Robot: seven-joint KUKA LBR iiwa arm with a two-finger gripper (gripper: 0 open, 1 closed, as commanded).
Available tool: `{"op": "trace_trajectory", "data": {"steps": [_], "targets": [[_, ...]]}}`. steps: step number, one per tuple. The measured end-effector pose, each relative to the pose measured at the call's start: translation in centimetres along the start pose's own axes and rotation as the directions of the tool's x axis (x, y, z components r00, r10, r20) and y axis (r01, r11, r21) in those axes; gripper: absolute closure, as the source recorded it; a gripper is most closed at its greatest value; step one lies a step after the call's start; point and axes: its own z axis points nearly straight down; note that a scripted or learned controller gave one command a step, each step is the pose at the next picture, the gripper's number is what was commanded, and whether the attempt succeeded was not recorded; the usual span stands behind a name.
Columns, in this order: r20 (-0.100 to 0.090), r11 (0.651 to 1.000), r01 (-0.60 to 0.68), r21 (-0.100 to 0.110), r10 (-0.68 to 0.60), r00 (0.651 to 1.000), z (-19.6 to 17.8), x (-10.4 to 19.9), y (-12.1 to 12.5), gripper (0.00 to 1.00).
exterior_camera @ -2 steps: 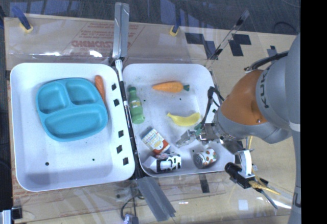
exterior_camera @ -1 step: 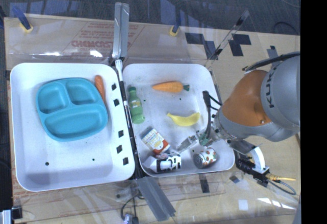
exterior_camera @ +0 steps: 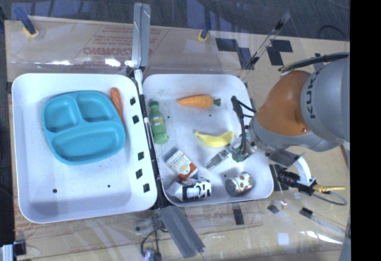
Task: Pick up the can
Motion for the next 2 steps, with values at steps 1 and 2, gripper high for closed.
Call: {"op": "trace_trajectory", "data": {"steps": [1, 2], "targets": [[-0.004, 0.992, -0.127, 0.002, 0.127, 0.992, 0.08, 1.45, -2.13, 0.00], [-0.003, 0.991, -0.137, 0.002, 0.137, 0.991, 0.07, 1.38, -2.20, 0.00]]}}
